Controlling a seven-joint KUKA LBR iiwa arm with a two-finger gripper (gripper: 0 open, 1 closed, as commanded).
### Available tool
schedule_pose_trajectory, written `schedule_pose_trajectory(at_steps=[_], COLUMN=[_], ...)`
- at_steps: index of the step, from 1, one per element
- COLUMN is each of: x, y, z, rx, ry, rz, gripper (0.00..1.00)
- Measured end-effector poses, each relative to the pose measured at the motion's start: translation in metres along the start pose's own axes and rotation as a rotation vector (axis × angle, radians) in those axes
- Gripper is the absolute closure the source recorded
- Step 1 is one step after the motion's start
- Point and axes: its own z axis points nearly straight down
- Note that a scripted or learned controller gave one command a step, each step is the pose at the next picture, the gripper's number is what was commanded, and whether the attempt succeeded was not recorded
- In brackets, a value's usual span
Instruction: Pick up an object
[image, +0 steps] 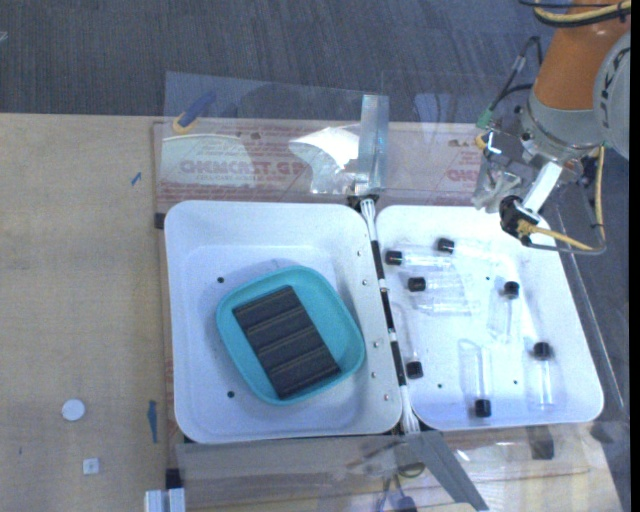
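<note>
The left bin (190, 300) holds a teal dish (335, 310) with a black ribbed block (286, 340) lying in it. Several clear vials with black caps lie scattered in the right bin (580, 400): one (418, 258) near the back left, one (503, 312) in the middle, one (476, 378) at the front. A loose black cap (413, 370) sits by the divider. My gripper (492, 188) hangs above the right bin's back edge, apart from every vial, with nothing seen in it.
A clear plastic sheet and a printed cardboard panel (240, 165) stand behind the bins. A small white disc (73, 409) lies on the wooden bench at the far left. The arm's orange band (570, 75) is at the top right.
</note>
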Motion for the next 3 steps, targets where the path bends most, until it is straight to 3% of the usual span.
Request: schedule_pose_trajectory(at_steps=[1,2,3], x=[0.000,-0.012,-0.045], y=[0.000,0.004,-0.101], z=[0.000,0.107,0.155], rx=[0.001,0.003,0.002], ry=[0.000,0.000,0.002], rz=[0.000,-0.090,-0.181], gripper=[0.00,0.00,0.00])
